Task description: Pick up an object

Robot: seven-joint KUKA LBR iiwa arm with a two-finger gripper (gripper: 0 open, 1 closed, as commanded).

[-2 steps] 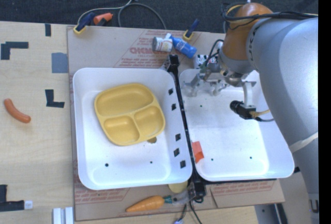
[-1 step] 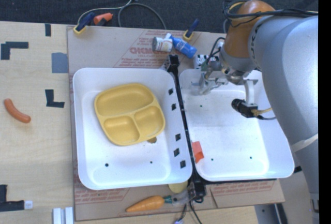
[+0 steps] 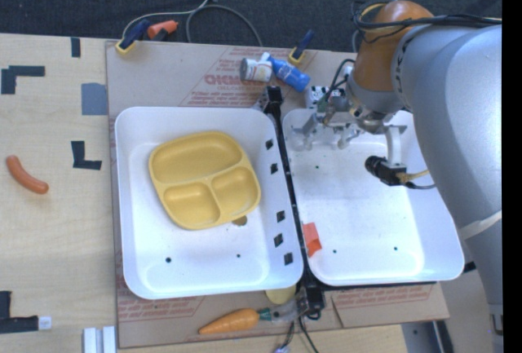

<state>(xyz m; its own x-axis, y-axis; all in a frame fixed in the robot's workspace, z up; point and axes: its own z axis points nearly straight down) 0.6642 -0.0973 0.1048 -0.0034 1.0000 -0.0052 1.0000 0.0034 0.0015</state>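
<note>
Bench scene from overhead: a grey KUKA arm (image 3: 457, 107) with an orange band (image 3: 383, 50) above its wrist reaches in from 3 o'clock and hangs over the far end of the right bin (image 3: 367, 253), toward 12 o'clock on that bin. Its gripper (image 3: 326, 127) sits low at the bin's upper left corner, close to the divider between the bins; whether the claw is released or clenched cannot be told from this angle, and nothing can be seen held in it.

The left bin (image 3: 196, 270) holds a yellow divided plate (image 3: 204, 178), lying flat and turned at a slant, its three compartments facing up. A small dark-yellow object (image 3: 239, 221) peeks out from under the plate's edge at about 5 o'clock, touching it.

An orange tag (image 3: 311, 239) lies at the right bin's 9 o'clock edge, against the wall shared with the left bin.

Outside the bins, a toy carrot (image 3: 230, 321) rests on the cardboard sheet (image 3: 163, 74) at 6 o'clock, just below the left bin's near rim. A blue and white bottle (image 3: 277, 70) lies on its side on the cardboard at 12 o'clock, just beyond both bins. An orange sausage-shaped toy (image 3: 27, 174) lies on the wooden bench top (image 3: 49, 262) at 9 o'clock, well apart from the bins. A yellow and orange clamp (image 3: 147, 33) grips the cardboard's far left corner.
</note>
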